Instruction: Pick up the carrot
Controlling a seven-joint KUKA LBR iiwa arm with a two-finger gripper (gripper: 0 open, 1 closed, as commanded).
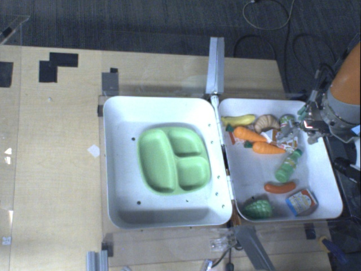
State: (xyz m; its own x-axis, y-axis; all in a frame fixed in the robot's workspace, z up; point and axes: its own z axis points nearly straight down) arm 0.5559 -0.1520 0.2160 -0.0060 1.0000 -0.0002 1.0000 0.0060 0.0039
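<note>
Two orange carrots lie in the right bin, near its upper left. One carrot sits just under a yellow banana. The other carrot lies a little lower and to the right. My gripper hangs over the bin's upper right part, just right of the carrots and above a green bottle. The grey arm with its orange band comes in from the right edge. Nothing orange is seen in the gripper.
The right bin also holds a tan item, a red sausage, a dark green vegetable and a blue-and-orange packet. A green divided plate lies in the left bin. A metal post stands between the bins.
</note>
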